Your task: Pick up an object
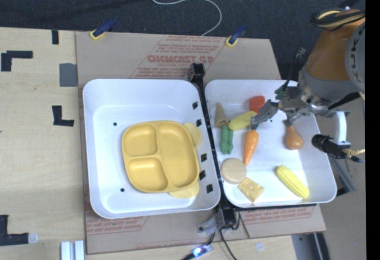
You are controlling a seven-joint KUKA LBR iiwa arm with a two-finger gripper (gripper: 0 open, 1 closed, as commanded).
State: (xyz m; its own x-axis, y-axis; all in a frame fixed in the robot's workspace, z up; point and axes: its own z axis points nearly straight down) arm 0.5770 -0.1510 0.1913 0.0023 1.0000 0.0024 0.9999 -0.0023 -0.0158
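Nothing is lifted yet, so by my judgement the pick is all still to do. The grey arm's hand (270, 111) hangs low over the right-hand shallow white plastic bin (323, 193), its two dark fingers apart with nothing between them. Well off to its left lies the yellow three-compartment plastic tray (159, 155) in the other white bin (101, 116). Just below the fingertips lies the orange toy carrot (250, 145); touching or just beside them, the small yellow-green toy (240, 121); just above, a red toy piece (257, 102). The closing and the lift remain.
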